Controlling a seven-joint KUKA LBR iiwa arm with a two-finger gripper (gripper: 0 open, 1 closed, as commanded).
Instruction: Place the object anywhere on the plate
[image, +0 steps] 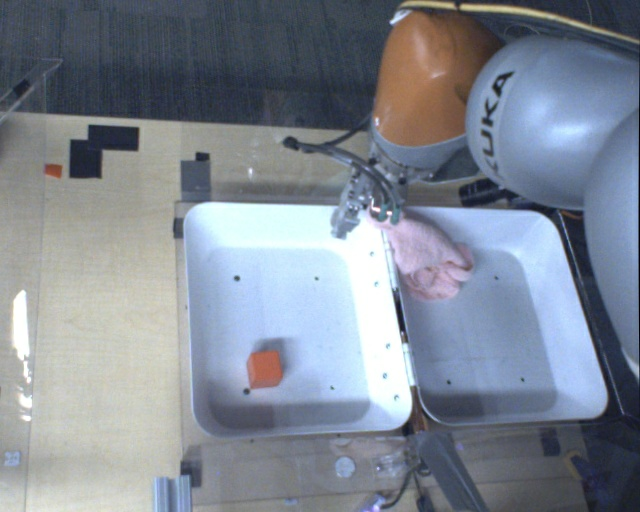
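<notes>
Camera view: gripper (366, 212) apparently pinching pink cloth (430, 262) over right bin (520, 400)

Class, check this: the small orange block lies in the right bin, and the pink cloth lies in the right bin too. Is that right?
Not quite. In the camera view the orange block lies in the left bin; the pink cloth is indeed in the right bin.

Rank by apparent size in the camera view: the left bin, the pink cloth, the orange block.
1. left bin, clearly largest.
2. pink cloth; it may hang nearer the camera, so its look is unsure.
3. orange block, smallest.
</notes>
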